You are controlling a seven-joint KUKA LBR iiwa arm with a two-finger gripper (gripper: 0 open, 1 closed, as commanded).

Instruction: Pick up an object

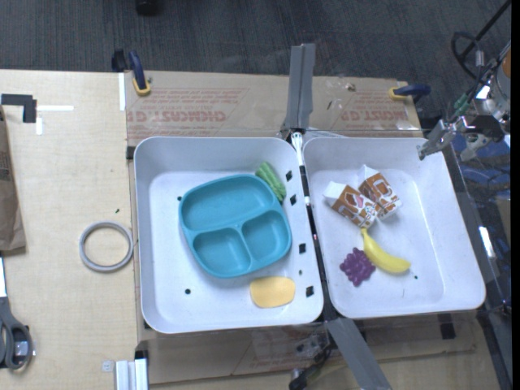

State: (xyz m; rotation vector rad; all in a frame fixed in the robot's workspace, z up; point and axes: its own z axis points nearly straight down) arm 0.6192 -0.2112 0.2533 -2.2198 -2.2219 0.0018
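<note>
The right bin [455, 242] holds a yellow banana [384, 255], a purple bunch of grapes [356, 266] touching its left side, and crumpled brown, orange and white packets [363, 200] further back. In the left bin [154, 242] lies a blue divided plate [234, 226], with a green pod [272, 181] at its back right edge and a flat yellow piece [272, 292] in front of it. My gripper [467, 124] hangs at the far right, above the back right corner of the right bin and apart from every object.
A grey divider post [301, 88] stands behind the seam between the bins. On the wooden bench to the left lie a tape ring [106, 245] and scissors [12, 340]. Cables and clamps crowd the right edge.
</note>
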